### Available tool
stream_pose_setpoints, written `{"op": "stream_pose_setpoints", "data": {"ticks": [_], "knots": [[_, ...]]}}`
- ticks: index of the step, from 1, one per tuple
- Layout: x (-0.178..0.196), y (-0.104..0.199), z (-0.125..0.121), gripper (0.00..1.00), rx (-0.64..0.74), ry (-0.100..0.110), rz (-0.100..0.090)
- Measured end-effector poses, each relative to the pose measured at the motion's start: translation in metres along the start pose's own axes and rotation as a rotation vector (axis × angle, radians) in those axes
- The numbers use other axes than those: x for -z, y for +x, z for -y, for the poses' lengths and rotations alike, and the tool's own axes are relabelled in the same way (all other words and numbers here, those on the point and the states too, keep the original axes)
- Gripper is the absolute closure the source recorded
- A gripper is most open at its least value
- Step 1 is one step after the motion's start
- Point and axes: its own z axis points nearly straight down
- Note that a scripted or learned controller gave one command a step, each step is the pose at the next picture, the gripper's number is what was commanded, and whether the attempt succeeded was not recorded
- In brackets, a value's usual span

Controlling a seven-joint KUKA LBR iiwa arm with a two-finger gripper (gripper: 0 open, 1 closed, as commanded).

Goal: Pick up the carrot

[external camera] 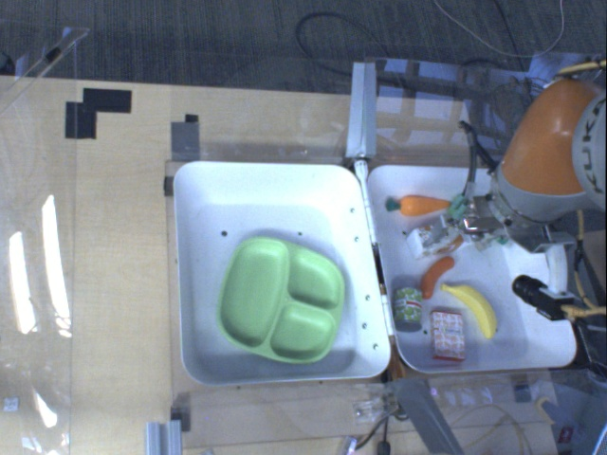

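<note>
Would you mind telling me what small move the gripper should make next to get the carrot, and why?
Probably a short shift toward the bin's far edge and slightly left. The gripper sits just nearer the camera than the carrot, which lies on its side near the far wall of the right bin, so it is beside the carrot rather than over it.

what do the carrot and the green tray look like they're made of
Carrot: probably toy plastic, uniformly orange with a smooth surface and a small green top. Green tray: likely moulded plastic, one even pale green, rounded compartments, soft sheen.
</note>
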Motion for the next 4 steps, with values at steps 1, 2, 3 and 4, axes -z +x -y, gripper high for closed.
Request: {"op": "stream_pose_setpoints", "data": {"ticks": [1, 2, 3, 4], "knots": [[-0.028, -0.005, -0.064, 0.00, 0.218, -0.003, 0.001], [-0.081, -0.011, -0.104, 0.00, 0.498, 0.014, -0.004], [-0.070, -0.010, -0.108, 1.00, 0.504, -0.001, 0.004], [0.018, 0.025, -0.112, 1.00, 0.438, -0.005, 0.002]]}}
